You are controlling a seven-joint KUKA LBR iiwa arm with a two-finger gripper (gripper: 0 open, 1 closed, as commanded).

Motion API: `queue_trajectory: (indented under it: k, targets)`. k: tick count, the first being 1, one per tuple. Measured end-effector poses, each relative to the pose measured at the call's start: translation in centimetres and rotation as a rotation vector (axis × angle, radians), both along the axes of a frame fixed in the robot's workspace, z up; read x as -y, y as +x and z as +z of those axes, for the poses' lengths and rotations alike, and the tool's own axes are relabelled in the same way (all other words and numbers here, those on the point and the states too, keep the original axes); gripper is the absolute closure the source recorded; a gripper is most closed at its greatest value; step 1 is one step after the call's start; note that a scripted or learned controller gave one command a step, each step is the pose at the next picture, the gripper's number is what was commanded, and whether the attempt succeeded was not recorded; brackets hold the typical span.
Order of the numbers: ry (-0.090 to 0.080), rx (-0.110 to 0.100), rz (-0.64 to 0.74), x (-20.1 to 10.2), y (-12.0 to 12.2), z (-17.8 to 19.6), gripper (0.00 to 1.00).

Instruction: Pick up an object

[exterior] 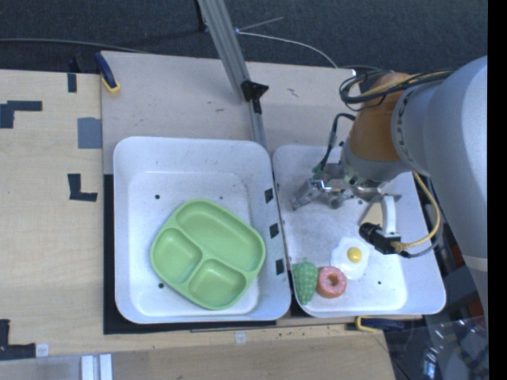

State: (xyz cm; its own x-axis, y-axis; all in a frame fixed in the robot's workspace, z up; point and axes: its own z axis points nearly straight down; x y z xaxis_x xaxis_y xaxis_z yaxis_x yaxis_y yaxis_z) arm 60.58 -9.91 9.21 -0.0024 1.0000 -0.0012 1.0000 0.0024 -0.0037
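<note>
My jaws (305, 196) hang spread and bare over the right bin (420, 295) — toy egg (351, 256) and doughnut (331, 282) wait near its front edge.

Robotics laboratory test cell. Indicators: a taped wooden desk (47, 212), two white bins (135, 165), an aluminium camera mast (226, 38). Exposed cables (420, 228) run along the arm (444, 125).
</note>
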Motion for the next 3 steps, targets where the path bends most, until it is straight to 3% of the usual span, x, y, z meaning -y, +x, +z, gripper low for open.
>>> queue_trajectory:
  k: [1, 3]
  targets:
    - [0.002, 0.001, 0.001, -0.1, 0.0, 1.3, 1.0]
    - [0.0, 0.009, -0.001, -0.4, 0.2, 13.6, 1.0]
